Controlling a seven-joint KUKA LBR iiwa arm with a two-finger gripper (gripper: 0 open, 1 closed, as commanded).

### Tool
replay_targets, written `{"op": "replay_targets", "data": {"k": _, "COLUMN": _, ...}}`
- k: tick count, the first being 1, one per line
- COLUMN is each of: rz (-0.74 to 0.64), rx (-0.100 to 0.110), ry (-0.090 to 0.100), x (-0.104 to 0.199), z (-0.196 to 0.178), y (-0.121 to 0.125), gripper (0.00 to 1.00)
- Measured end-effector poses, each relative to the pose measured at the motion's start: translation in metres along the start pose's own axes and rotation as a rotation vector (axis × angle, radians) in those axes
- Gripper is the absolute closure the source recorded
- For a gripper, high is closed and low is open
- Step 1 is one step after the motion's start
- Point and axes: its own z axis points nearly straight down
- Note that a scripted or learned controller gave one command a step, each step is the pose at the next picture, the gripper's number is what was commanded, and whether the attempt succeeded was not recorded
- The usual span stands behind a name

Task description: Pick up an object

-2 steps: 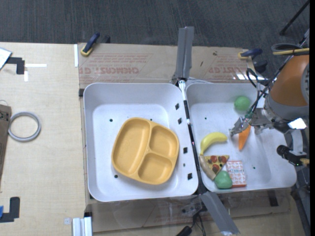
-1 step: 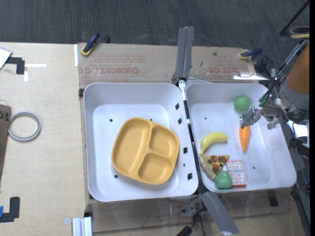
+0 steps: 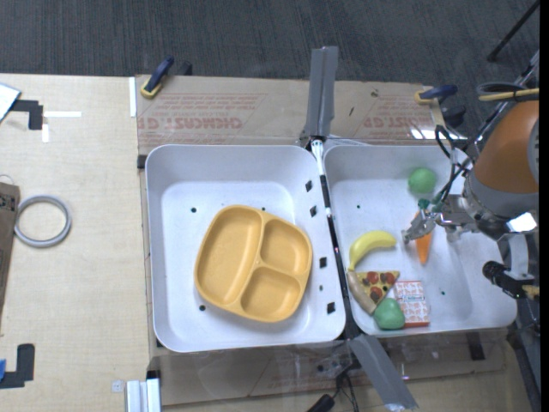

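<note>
**Two bins, fingers at the carrot**

In the right bin (image 3: pixel 480 307), nearest, a green lime (image 3: pixel 389 313) touches a small carton (image 3: pixel 413 303) and a pizza slice (image 3: pixel 375 285). Beyond lie a banana (image 3: pixel 371 246) and an orange carrot (image 3: pixel 423 245), with the fingers (image 3: pixel 422 227) closed around its top end. Farther back sits a green ball (image 3: pixel 421 180). The left bin (image 3: pixel 171 307) holds a yellow divided plate (image 3: pixel 253 263).

A grey robot arm (image 3: pixel 506 200) with an orange band (image 3: pixel 511 148) enters from the right, its wrist angled down and left, ending in the small end effector (image 3: pixel 420 227), lowered.
</note>
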Motion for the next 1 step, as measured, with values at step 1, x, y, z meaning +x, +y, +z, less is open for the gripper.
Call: {"op": "replay_targets", "data": {"k": 1, "rz": 0.003, "rx": 0.006, "ry": 0.001, "x": -0.0007, "z": -0.0062, "y": -0.0016, "gripper": 1.0}}
